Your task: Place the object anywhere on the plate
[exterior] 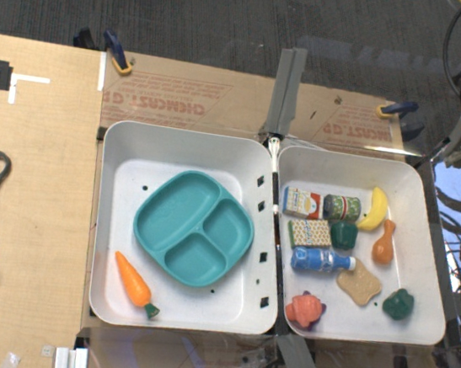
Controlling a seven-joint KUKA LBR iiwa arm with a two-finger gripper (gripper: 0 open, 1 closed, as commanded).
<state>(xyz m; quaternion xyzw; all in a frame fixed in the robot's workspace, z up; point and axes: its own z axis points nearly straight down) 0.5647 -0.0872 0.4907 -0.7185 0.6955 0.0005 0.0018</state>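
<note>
Resting in left bin [101, 288]: teal plate [194, 227], carrot [135, 283] just beside it
Right bin [414, 332]: banana [374, 208], can [342, 207], bottle [320, 260], bread [358, 284]
Gripper: perhaps at the top right edge; open or closed, cannot tell

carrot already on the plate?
No. The carrot lies on the left bin's floor, beside the teal plate and apart from it.

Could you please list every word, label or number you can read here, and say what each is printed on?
Red print on the cardboard sheet behind the bins: appears upside down and mirrored, not reliably readable.
More red print on the same cardboard, right part: too blurred.
Labels on the small carton, can and blue bottle: too small to read.
</note>
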